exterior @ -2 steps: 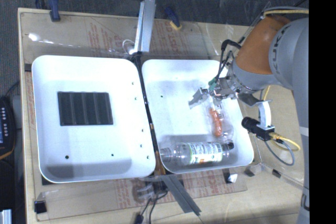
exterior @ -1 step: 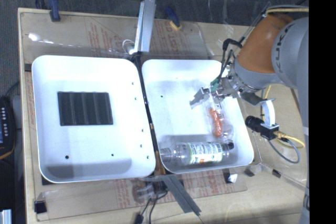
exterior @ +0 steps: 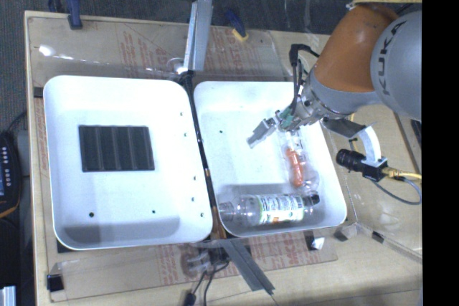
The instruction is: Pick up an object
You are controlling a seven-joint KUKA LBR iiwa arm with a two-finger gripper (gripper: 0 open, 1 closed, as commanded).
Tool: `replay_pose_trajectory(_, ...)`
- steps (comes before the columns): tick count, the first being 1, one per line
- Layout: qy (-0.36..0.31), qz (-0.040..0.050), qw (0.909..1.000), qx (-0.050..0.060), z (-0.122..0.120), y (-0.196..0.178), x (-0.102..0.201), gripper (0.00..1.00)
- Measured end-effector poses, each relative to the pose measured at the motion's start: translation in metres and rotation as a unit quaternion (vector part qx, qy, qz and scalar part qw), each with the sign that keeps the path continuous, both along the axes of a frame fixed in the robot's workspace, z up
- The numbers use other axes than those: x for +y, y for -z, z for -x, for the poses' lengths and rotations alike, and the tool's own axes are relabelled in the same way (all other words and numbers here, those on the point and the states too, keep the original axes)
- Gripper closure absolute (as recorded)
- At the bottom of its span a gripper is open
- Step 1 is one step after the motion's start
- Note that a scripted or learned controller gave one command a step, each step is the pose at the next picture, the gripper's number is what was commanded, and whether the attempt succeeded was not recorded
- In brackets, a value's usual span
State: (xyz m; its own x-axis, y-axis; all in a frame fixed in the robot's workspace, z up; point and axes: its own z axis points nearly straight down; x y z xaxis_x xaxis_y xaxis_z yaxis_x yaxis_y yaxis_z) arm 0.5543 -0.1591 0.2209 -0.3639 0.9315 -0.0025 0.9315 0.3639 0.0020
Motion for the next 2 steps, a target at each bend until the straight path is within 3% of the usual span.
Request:
replay_pose_trajectory(1,0.017,-0.0007,0.9998,0.003,0.026,0.049,-0.052,0.0)
replay_pose_trajectory(2,0.004,-0.0014,1.0,0.003,0.028,0.066,-0.05,0.0)
